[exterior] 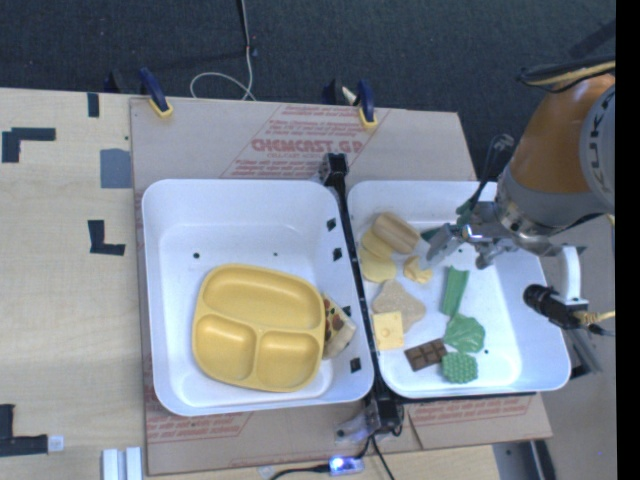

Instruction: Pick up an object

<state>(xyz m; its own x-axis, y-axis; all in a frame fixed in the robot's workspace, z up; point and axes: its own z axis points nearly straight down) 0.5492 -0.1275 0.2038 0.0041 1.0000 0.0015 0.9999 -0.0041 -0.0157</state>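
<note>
Camera view: worktop (60, 298) with two white bins side by side. Left bin (170, 218): yellow divided tray (260, 326), a small brown-and-white item (338, 326) wedged at its right edge. Right bin (530, 363): tan roll (393, 233), yellow pieces (378, 265), beige wedge (398, 298), yellow square (388, 329), chocolate bar (425, 353), green stick (455, 290), green leafy pieces (462, 348). Hand (462, 248) hangs over the right bin, above the green stick, fingers spread apart, nothing between them
</note>
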